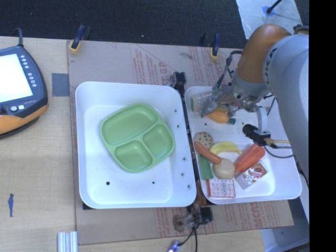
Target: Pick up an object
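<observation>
Over the right bin (286, 190) we see the arm low at the far end, its gripper (218, 105) just above a small orange piece (219, 117) by the far wall. We judge this the reach-and-grasp step; next comes a clean close and a straight lift. Nearer us from that orange piece lie a carrot (250, 157), a banana (226, 148) and a cookie (203, 138). Jaw state: we cannot tell, the wrist and cables clutter it.

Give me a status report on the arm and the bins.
Gripper low at right bin's far end, by an orange item. Nothing seen held. Carrots, banana nearby; green tray in left bin.
</observation>
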{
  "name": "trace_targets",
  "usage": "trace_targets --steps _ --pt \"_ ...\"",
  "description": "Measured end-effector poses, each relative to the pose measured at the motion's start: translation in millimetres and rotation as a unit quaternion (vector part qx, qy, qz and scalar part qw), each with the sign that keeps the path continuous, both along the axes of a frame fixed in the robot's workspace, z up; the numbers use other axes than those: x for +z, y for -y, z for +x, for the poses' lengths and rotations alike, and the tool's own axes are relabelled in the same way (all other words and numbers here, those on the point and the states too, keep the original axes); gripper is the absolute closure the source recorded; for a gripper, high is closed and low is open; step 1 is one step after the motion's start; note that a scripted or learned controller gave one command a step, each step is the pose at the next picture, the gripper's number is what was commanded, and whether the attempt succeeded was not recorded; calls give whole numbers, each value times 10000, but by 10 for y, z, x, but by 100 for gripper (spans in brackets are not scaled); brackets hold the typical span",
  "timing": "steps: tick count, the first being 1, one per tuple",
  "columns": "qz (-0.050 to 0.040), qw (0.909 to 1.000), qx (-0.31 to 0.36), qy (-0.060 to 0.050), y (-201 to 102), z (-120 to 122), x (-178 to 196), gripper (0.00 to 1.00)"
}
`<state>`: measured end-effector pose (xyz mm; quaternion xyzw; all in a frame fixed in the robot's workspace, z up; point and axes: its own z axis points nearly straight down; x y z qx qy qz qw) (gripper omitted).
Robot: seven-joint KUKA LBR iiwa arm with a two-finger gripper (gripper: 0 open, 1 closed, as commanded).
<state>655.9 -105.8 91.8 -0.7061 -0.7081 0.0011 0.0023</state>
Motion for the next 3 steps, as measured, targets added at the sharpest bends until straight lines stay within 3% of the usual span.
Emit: trace_targets --steps 1,2,3 --pt "-9 10000 -10 19 726 2 5 0" --pt "-10 10000 -1 26 881 8 8 0" --pt "-4 10000 4 4 559 2 1 0"
